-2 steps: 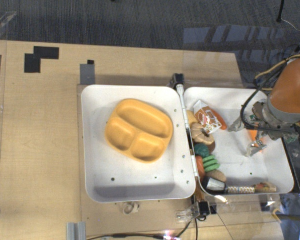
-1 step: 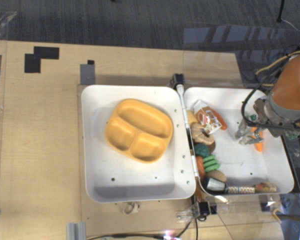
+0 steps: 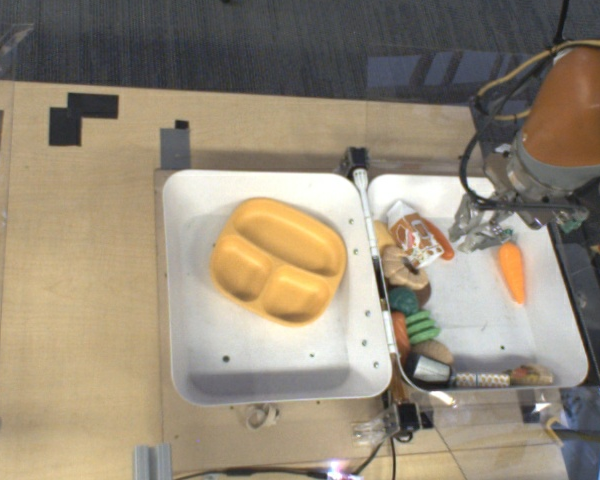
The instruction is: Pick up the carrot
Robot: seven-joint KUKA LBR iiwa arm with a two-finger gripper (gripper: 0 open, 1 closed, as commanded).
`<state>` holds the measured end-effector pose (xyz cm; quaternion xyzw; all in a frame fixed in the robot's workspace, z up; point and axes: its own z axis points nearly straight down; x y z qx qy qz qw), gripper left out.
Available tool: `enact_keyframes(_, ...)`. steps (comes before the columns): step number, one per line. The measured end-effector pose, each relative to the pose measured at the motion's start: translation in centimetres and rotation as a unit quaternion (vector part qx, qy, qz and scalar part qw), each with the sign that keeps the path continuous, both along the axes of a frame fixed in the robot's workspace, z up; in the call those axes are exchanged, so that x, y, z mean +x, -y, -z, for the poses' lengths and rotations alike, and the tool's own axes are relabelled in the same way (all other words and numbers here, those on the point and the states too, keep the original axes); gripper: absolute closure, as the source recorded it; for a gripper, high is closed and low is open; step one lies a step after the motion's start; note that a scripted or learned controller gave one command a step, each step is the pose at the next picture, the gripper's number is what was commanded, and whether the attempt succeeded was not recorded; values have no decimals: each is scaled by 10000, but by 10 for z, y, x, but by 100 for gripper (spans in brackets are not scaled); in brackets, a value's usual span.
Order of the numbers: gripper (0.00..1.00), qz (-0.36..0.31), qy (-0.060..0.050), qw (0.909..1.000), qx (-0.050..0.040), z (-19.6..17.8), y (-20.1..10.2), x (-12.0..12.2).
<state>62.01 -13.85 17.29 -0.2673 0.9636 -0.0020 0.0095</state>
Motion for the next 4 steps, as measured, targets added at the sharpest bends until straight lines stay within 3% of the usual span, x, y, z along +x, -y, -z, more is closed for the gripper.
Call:
enact_keyframes(1, 0, 20, -28, 10000, -1, 3, 2, -2)
enact_keyframes(2, 0, -230, -4, 9997, -25, 82, 68, -9)
enact_keyframes(3, 0, -1103, -28, 9939, -36, 84, 67, -47)
enact_keyframes(4, 100, -1110, 30, 9938, -50, 70, 67, -43)
